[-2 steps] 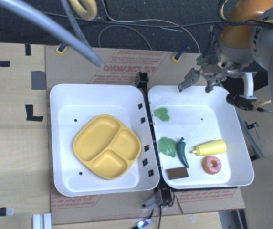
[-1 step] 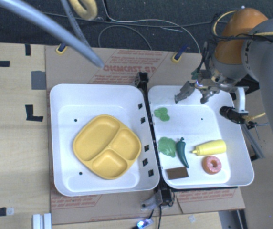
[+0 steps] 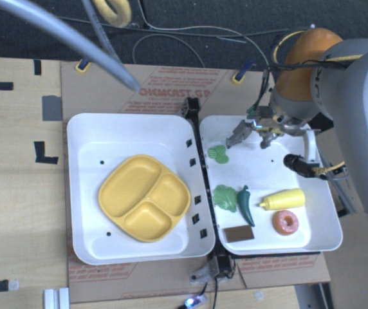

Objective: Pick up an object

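Note:
My gripper (image 3: 251, 139) hovers over the back of the right bin (image 3: 325, 237), its fingers spread open with nothing between them. Its left fingertip (image 3: 234, 138) is just up and right of a small light green piece (image 3: 217, 153). Nearer the front lie a light green leafy toy (image 3: 224, 197), a dark green pepper (image 3: 245, 206), a yellow bottle (image 3: 282, 200) on its side, a pink donut (image 3: 285, 222) and a brown block (image 3: 239, 233).
The left bin (image 3: 84, 134) holds a yellow divided plate (image 3: 144, 197). A black divider (image 3: 200, 166) runs between the bins. A black fitting with cables (image 3: 302, 165) hangs off the arm over the right bin's right side.

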Robot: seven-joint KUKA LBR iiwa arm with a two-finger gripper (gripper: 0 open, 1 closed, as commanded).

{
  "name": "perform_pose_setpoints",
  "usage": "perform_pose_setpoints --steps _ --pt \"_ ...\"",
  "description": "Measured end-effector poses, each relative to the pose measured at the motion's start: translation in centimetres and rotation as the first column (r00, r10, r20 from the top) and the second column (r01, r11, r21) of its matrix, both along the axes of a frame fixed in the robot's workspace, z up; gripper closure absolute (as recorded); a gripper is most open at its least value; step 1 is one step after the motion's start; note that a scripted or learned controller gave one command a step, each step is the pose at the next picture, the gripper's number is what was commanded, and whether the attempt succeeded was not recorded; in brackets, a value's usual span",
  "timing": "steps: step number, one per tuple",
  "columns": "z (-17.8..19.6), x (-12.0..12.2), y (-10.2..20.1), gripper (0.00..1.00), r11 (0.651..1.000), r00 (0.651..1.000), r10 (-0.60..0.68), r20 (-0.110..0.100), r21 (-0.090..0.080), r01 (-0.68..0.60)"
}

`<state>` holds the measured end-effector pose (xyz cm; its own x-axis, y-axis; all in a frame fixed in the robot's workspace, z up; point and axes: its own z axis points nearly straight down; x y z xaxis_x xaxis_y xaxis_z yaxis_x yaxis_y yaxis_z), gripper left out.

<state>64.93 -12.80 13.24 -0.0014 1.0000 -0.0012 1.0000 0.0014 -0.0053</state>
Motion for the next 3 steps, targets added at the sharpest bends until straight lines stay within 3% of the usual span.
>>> perform_pose_setpoints --steps 1,3 --pt "1.2 0.1 0.0 1.0 1.0 1.0 0.001 0.002 0.0 -0.001" --pt "8.6 -0.1 0.1 1.0 1.0 1.0 0.0 0.007 0.001 0.0"
